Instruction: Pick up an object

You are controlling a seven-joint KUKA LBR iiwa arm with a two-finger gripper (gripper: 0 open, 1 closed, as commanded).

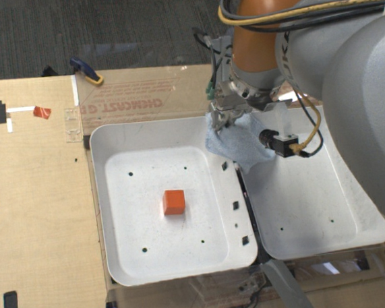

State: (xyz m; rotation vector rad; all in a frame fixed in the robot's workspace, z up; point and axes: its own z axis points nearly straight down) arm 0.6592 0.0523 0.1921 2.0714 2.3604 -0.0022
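A: Gripper (224,116) is hanging over the bins' shared rim, fingers pinching a blue cloth (238,145) at 12 o'clock.

B: Lifting straight up is safest, clearing the rim. Red block (174,202) is sitting mid left bin (121,258).

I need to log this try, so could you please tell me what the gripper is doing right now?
Gripper: shut on the blue cloth, which hangs from it over the rim between the two bins.
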